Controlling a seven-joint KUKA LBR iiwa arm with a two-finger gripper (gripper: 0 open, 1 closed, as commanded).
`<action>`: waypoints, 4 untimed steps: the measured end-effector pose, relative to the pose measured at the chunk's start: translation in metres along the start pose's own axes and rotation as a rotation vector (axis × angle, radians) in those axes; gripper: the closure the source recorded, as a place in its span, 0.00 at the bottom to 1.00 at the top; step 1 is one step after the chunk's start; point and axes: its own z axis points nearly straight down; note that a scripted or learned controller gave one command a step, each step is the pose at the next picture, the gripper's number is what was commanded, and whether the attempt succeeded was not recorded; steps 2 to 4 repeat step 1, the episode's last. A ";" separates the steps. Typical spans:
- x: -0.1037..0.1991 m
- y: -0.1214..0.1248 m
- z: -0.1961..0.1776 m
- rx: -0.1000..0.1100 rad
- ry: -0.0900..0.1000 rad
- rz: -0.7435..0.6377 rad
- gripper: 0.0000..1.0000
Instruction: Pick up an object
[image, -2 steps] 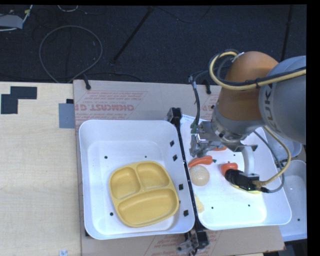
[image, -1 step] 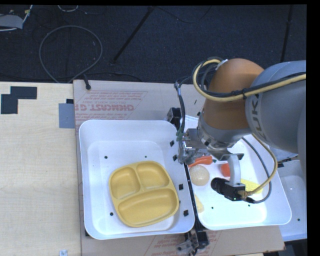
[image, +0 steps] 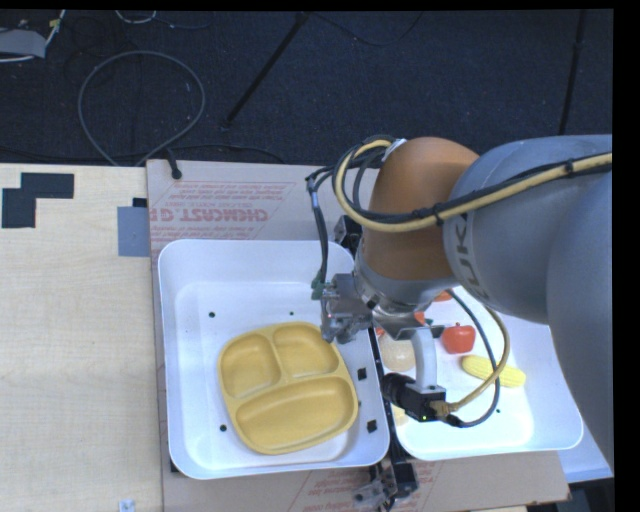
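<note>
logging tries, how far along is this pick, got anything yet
Done: nothing looks lifted; the yellow divided plate lies flat in the left bin, and the red object and yellow object lie in the right bin. In hand: the arm hangs low over the wall between the bins, hiding any grasp. Left: grip and lift one object.

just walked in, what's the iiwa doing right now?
The KUKA arm reaches in from the right, with its wrist low over the divide between the two white bins. The left bin holds a yellow divided plate. The right bin holds a small red item with a yellow item beside it. The wrist hides what is beneath it, so I can't tell whether anything is grasped.
</note>
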 end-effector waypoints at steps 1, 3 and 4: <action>-0.001 0.000 -0.001 -0.002 -0.001 0.002 0.00; -0.001 0.000 -0.001 -0.002 -0.001 0.002 0.00; -0.001 0.000 -0.001 -0.002 -0.001 0.002 0.00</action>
